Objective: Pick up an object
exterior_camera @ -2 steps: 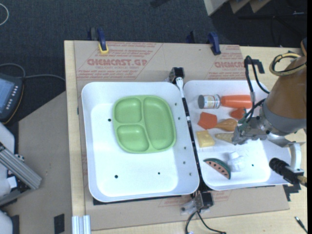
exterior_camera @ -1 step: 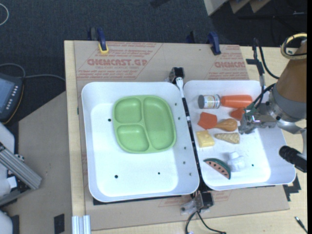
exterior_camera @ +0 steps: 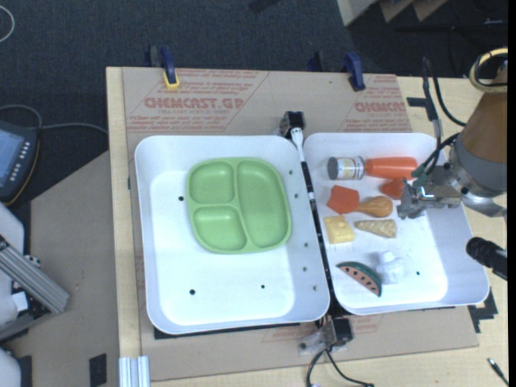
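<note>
The right bin (exterior_camera: 451, 285) holds several small items. An orange bottle (exterior_camera: 379, 168) with a silver cap lies at the back. In front of it are a red block (exterior_camera: 344, 199), a tan pear-shaped piece (exterior_camera: 376, 208), a pale cone (exterior_camera: 377, 228) and a yellow cheese wedge (exterior_camera: 339, 230). A watermelon slice (exterior_camera: 360, 277) and a small white object (exterior_camera: 391, 266) lie nearer the front. My gripper (exterior_camera: 409, 200) hangs low over the bin's right half, just right of the pear piece and beside a small red piece (exterior_camera: 393, 188).
The left bin (exterior_camera: 161, 280) carries a green divided plate (exterior_camera: 239, 205). Clamps (exterior_camera: 169, 69) sit on the cardboard's back edge. A black fitting (exterior_camera: 293, 124) stands between the bins at the back, and cables run along the right.
</note>
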### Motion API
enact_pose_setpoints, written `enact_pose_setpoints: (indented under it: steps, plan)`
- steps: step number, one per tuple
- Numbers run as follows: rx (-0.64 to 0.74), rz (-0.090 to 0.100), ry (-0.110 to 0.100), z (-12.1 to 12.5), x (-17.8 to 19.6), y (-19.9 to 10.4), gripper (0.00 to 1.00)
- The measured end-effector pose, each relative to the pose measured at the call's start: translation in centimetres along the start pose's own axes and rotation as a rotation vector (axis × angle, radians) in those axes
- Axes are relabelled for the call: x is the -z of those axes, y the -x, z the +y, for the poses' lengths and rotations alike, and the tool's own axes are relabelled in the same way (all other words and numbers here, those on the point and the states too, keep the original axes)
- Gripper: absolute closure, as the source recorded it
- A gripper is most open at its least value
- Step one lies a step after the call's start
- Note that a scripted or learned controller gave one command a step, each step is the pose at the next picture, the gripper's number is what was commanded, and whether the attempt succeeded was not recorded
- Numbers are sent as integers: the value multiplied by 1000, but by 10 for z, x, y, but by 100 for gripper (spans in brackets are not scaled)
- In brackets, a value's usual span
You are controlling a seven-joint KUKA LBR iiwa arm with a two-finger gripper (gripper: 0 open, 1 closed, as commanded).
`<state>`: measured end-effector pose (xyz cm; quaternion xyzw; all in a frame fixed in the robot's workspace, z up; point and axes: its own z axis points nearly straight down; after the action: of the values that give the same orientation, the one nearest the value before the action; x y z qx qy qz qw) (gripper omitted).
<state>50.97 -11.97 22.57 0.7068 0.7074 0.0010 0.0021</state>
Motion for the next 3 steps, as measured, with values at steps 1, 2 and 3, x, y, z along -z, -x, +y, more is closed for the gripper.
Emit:
enact_pose_setpoints:
  steps: [1, 2, 3]
  plan:
    - [5, 1, 1, 40, 4, -43, 100]
    - [1, 3, -8, 40, -12, -56, 100]
    - [0, 2, -7, 35, -8, -61, 100]
